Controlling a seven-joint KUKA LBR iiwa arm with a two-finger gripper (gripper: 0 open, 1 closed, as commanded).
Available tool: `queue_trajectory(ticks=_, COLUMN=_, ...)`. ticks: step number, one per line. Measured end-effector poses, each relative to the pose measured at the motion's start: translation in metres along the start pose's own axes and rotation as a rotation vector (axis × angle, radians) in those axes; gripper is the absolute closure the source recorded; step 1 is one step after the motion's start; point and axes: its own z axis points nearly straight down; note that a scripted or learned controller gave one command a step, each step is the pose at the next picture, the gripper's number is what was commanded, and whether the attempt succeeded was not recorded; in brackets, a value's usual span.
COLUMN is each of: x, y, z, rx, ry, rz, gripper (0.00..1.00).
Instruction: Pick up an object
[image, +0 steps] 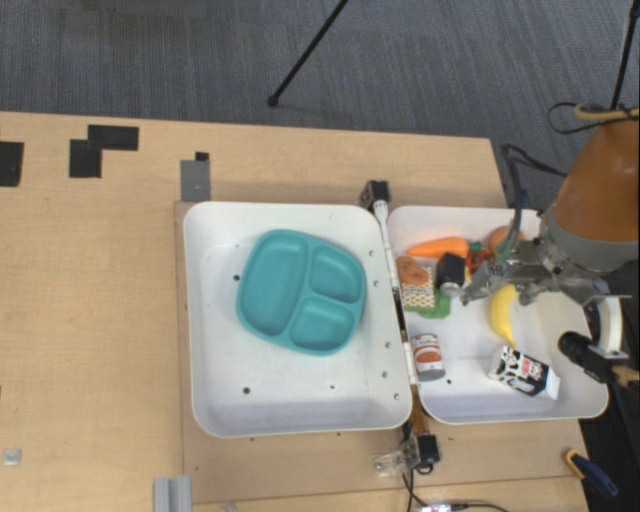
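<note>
Camera view showed you the pincer (478, 283) low in the right bin (470, 398) beside the banana (501, 314); its state I cannot tell.

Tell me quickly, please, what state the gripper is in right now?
Gripper: low in the right bin, above the banana; open or closed cannot be told, and no object is visibly held.
</note>
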Motion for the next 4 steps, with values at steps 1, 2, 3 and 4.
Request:
queue_trajectory(ticks=1, x=-0.06, y=-0.008, z=0.135, rx=-0.006, ry=-0.003, rz=0.004, gripper=0.0)
queue_trajectory(ticks=2, x=-0.102, y=0.035, z=0.136, rx=-0.005, ry=-0.002, rz=0.004, gripper=0.0)
queue_trajectory(ticks=3, x=-0.075, y=-0.019, z=0.135, rx=-0.007, ry=-0.002, rz=0.005, gripper=0.0)
queue_trajectory(ticks=4, x=-0.073, y=0.029, z=0.136, rx=-0.006, ry=-0.002, rz=0.0, gripper=0.0)
